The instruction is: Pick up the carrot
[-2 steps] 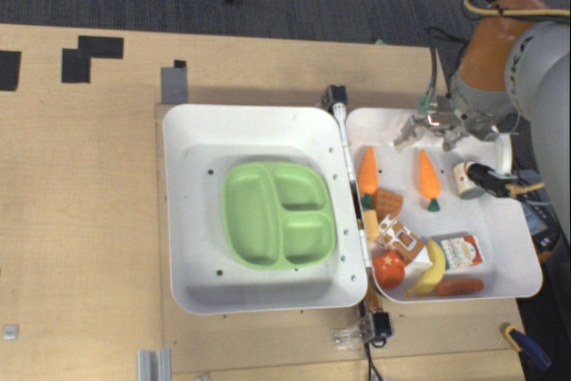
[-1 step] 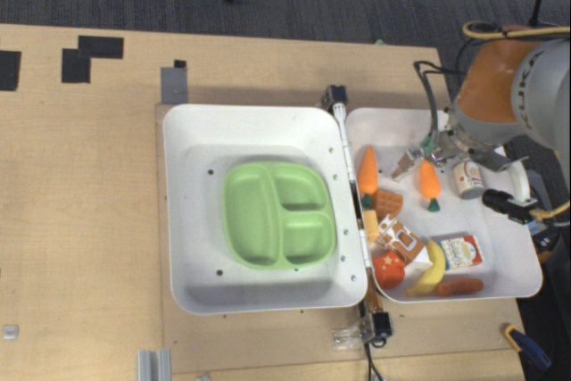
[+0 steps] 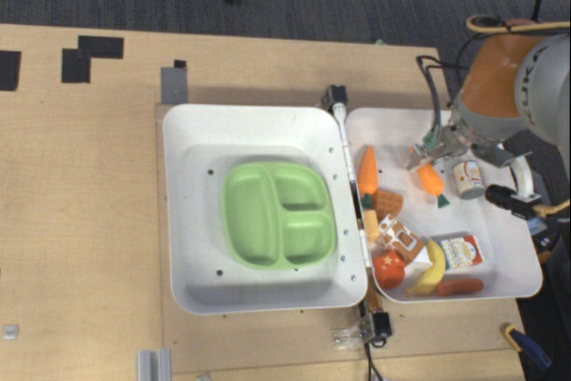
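A wooden bench [image 3: 80, 219] is seen from above at a slant, with two shallow white bins set side by side on it. The left bin [image 3: 192, 134] holds a light green divided plate [image 3: 279, 214], lying flat near its middle. The right bin [image 3: 513, 268] holds a scatter of toy food. A grey arm with an orange band [image 3: 500, 76] reaches in from the right, and its gripper [image 3: 434, 147] is lowered into the upper part of the right bin. Just below the gripper lies a small carrot [image 3: 432, 180] – orange, with a green tip pointing down and to the right; whether it is touched by the fingertips cannot be told, and it is not seen between them. Whether the jaws are spread or pressed together cannot be told either. A second, longer orange piece [image 3: 367, 169] is seen upright against the bin's left wall, well apart from the gripper. Just right of the carrot a small white can [image 3: 467, 178] is lying. Lower in the bin a brown block [image 3: 389, 202], a red tomato [image 3: 389, 268], a yellow banana [image 3: 429, 268], a white carton [image 3: 459, 252] and a red sausage [image 3: 459, 286] are crowded together – several of them touching.
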Tool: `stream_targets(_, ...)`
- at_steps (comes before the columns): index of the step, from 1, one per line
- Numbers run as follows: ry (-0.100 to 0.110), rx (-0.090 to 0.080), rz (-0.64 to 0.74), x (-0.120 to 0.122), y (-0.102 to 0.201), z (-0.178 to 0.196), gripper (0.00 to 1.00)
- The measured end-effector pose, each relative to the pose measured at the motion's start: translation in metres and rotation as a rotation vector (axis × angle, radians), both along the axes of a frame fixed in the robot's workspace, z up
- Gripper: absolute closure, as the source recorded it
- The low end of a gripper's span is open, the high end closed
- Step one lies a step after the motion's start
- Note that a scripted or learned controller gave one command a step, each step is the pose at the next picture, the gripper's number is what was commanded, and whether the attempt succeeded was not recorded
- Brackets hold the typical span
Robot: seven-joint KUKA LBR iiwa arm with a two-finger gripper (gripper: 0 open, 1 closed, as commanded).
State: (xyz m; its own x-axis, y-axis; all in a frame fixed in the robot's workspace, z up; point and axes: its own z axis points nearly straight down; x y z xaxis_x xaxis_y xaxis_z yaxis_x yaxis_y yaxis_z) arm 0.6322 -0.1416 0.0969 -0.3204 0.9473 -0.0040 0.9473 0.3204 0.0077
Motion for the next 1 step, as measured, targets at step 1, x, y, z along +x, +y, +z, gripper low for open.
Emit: stream_targets(1,-0.001,0.001,-0.029,-0.0256,0.0673,0.1647,1.0)
